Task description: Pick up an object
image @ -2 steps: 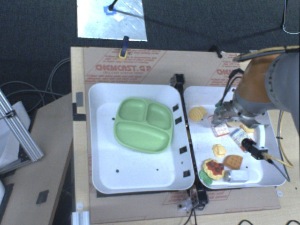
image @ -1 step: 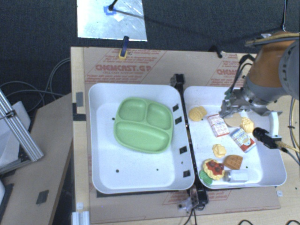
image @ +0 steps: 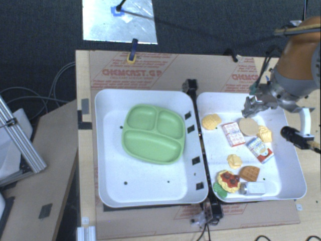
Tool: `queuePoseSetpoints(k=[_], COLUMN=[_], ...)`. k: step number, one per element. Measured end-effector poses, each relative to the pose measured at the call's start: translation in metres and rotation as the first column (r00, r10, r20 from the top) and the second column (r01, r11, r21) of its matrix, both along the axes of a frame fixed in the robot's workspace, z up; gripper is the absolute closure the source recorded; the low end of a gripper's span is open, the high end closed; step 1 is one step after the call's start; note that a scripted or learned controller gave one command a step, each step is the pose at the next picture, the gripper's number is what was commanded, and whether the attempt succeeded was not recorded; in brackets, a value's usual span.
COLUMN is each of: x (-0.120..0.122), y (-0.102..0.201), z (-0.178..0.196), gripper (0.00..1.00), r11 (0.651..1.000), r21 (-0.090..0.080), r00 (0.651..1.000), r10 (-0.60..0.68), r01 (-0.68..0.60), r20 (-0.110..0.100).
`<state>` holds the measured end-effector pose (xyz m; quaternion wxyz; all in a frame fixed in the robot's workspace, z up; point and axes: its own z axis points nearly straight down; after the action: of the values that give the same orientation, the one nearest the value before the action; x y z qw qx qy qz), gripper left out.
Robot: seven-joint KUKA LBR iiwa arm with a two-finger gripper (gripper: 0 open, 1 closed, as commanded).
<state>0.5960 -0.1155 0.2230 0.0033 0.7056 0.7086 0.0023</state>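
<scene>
The right bin (image: 291, 182) holds several toy food pieces: a yellow bun (image: 211, 121), a red-and-white packet (image: 231, 133), a tan round disc (image: 248, 126), a yellow chunk (image: 264, 134), a red-and-blue packet (image: 260, 149), a small yellow piece (image: 233, 160), a brown cracker (image: 249, 173), a pizza-like piece (image: 228, 181) and a pale block (image: 255, 188). My gripper (image: 251, 107) hangs over the bin's back edge, just above the tan disc. Nothing shows between its fingers.
The left bin (image: 108, 185) carries a green divided tray (image: 153, 133). A black divider with clips (image: 196, 134) runs between the bins. Brown cardboard lies under both. A metal sheet (image: 119, 14) sits at the far back.
</scene>
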Motion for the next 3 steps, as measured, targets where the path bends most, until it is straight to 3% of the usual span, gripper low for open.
queuePoseSetpoints(k=[1,3], x=[-0.016,-0.023], y=[0.053,0.04], z=[-0.001,-0.008], gripper=[1.0,1.0], r11=[1.0,1.0], r21=[0.003,0.001], r00=[1.0,1.0], r10=[0.004,-0.003], r01=[-0.004,0.003], r20=[-0.007,-0.007])
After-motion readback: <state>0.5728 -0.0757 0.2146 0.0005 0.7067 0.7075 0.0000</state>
